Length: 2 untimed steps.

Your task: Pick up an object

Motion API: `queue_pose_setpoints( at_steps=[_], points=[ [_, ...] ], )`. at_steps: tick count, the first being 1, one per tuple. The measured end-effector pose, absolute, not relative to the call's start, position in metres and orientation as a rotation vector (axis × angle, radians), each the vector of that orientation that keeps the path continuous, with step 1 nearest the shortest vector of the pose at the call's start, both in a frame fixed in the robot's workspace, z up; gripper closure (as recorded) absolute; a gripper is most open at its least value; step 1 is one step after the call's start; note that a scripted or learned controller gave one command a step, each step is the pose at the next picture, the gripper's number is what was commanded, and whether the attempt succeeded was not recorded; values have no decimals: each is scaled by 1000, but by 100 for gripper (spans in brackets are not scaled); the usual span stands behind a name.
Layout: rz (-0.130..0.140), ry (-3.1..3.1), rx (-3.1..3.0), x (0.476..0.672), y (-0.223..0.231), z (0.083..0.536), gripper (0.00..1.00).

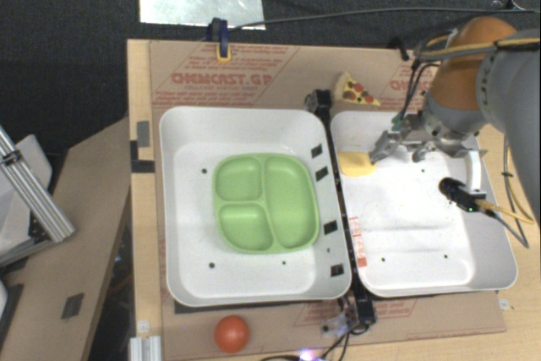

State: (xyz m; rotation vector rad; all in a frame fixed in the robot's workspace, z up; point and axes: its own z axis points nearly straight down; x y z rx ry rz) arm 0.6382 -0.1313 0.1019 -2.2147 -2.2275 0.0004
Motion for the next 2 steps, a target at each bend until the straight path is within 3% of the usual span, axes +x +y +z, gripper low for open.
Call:
queue_pose_setpoints(
  at_steps=[1, 2],
  points=[
    [-3, -2231, -2216, 639, -132, 116, 100],
    [-5, -2229, -2219, 642, -131, 159, 100]
  ],
)
